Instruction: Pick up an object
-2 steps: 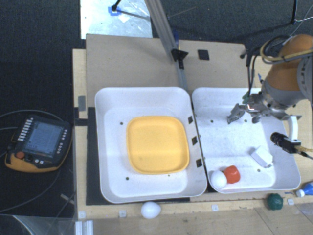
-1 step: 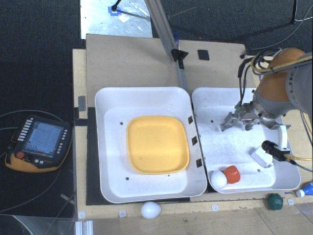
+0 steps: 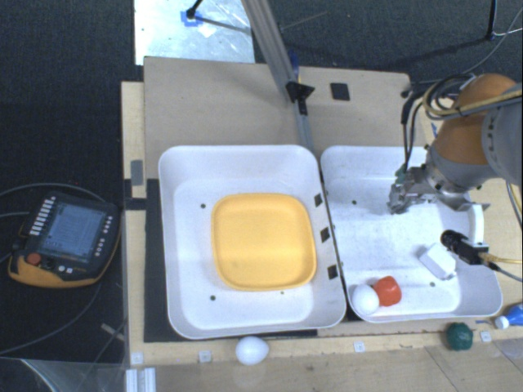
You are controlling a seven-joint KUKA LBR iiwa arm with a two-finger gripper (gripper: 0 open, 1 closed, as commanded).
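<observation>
My gripper (image 3: pixel 400 200) hangs over the right bin (image 3: pixel 359 227), well apart from the cup (image 3: pixel 388 291) and white ball (image 3: pixel 364 300); I cannot tell if it is spread.

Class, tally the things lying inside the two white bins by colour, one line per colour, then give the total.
Yellow: 1 (plate)
White: 1 (ball)
Orange: 1 (cup)
Total: 3

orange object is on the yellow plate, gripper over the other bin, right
No: the camera view shows the orange object beside a white ball in the gripper's own bin, not on the yellow plate. The gripper is over the other bin.
</observation>
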